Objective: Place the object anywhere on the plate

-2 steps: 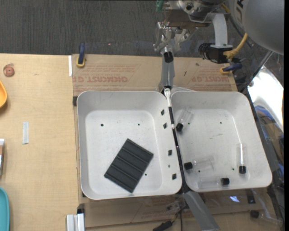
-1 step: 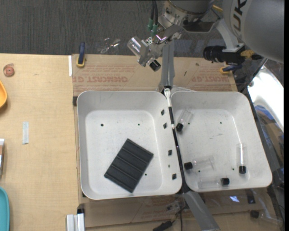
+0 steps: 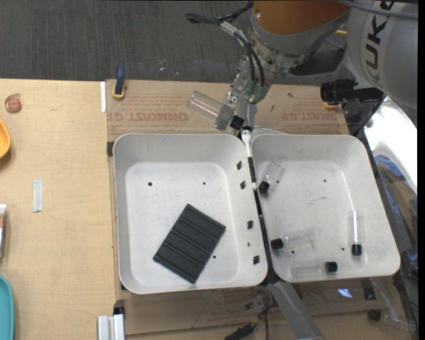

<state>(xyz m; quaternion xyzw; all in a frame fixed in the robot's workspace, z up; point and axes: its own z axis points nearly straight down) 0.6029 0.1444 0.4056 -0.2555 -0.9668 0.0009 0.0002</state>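
The big grey arm point(image 3: 392, 46) reaches in from the top right. Its orange band point(image 3: 295, 14) sits at the very top, and the wrist points down toward the back edge where the two bins meet. The claw point(image 3: 240, 126) hangs over the brown cardboard point(image 3: 166, 109) just behind the bins. One clear tube point(image 3: 207, 106) is tilted beside it, with its black cap end right up against the claw. I cannot tell if the claw is spread, pressed together, or pinching the tube (that part is too small and blurry). There are two white bins. The left bin point(image 3: 133, 166) has one black plate point(image 3: 190, 242) with ridges, lying flat and turned at a slant near the front. The right bin point(image 3: 358, 166) has four more clear tubes with black caps: one near the wall between the bins point(image 3: 269, 178), one near the front left point(image 3: 295, 240), one along the front edge point(image 3: 312, 269), and one on the right side point(image 3: 355, 229). That makes five tubes in all. The cardboard has red letters point(image 3: 166, 116) printed upside down that seem to say "CHEMCAST". The arm shows the dark letters "KU" point(image 3: 375, 33). One blue clamp point(image 3: 120, 80) grips the cardboard's back left corner.
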